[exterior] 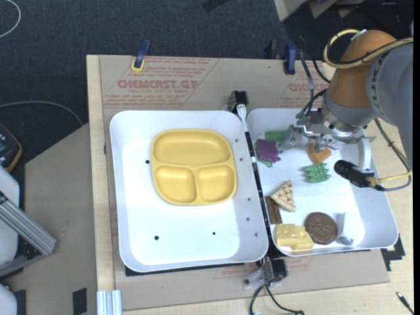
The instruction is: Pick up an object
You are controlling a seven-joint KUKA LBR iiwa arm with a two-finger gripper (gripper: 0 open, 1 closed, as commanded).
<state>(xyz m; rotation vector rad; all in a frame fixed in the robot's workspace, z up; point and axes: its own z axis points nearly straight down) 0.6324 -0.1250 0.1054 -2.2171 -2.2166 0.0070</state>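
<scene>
So far, from my remote seat, camera view: pick not done, by my judgement. Claw (314,138) low in right bin (377,205), near orange piece (319,154); whether spread or pressed together, cannot tell. Nothing seen lifted.

Count, right bin: one purple piece (267,151), one green piece (315,172), one pizza slice (284,195), one cheese block (293,237), one brown cookie (321,228). Left bin (131,195): one yellow divided tray (194,165). Left to do: grasp, lift.

Grey arm (394,77) with orange band (357,67), yellow-black cables, metallic gripper (308,136).
</scene>
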